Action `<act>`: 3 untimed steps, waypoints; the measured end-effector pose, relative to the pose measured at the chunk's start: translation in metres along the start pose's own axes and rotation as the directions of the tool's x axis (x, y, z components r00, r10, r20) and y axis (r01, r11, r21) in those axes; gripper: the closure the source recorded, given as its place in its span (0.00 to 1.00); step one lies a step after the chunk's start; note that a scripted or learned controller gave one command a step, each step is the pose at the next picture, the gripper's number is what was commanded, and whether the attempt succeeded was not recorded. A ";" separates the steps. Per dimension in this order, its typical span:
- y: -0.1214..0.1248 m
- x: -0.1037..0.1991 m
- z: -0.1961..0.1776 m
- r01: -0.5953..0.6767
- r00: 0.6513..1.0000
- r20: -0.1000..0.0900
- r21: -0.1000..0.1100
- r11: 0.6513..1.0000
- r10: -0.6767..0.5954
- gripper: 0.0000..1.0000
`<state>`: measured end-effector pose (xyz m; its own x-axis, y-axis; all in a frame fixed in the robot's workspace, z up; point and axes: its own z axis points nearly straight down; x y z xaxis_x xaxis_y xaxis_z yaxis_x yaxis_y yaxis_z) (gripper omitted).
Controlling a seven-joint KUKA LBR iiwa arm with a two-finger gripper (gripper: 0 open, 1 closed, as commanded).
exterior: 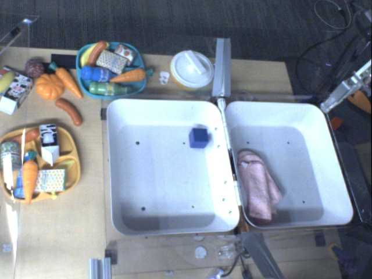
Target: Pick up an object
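A small blue cube (199,137) rests on the floor of the left white bin (145,220), toward its back right corner. A crumpled pink cloth (258,185) lies in the right white bin (308,118), along its left wall and reaching toward the front. Both lie apart from each other, separated by the divider between the bins.
Left of the bins, a blue bowl (110,68) and a yellow plate (40,161) hold toy food, with loose toy vegetables (55,89) nearby. A white lidded container (192,68) stands behind the left bin. A grey metal piece (349,86) juts in beyond the right bin's far corner.
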<state>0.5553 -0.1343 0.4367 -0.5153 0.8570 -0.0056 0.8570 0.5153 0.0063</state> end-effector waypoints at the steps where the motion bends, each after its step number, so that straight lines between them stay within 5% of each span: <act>1: 0.033 0.007 0.117 0.150 0.989 -0.004 0.003 0.989 -0.150 0.00; 2: 0.005 0.019 0.309 0.205 0.979 -0.007 0.003 0.979 -0.205 0.00; 3: -0.011 0.052 0.343 0.265 0.964 0.014 -0.011 0.964 -0.265 0.00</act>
<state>0.5224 -0.0963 0.0938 -0.7237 0.6898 -0.0212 0.6896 0.7240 0.0152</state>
